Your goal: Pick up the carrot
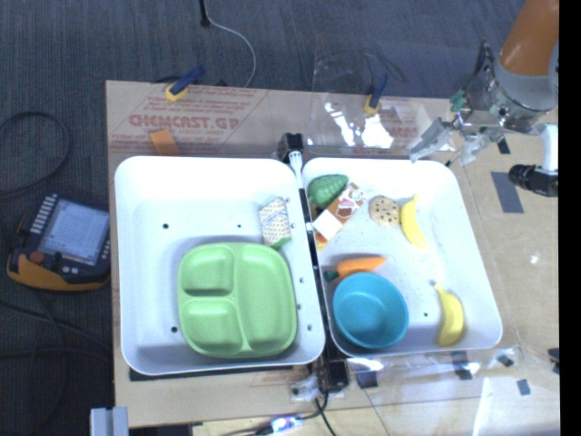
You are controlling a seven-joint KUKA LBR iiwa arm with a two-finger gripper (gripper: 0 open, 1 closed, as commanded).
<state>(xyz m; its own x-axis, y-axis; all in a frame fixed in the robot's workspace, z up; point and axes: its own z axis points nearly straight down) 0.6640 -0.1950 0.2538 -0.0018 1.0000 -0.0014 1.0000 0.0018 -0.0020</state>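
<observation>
One carrot (359,264) lay in the right bin (472,243), touching the blue bowl (369,310); seemingly light, rigid, slippery, best pinched mid-length. The end effector (445,143) hovered open, empty.

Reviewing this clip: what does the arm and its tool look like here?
The arm is grey with a broad orange band above the wrist. Below it sits a dark block with small green and red specks, ending in the tool, two slim pale grey fingers.

Carrot (360,264) lies in right bin (472,234), touching blue bowl (369,311).
</observation>
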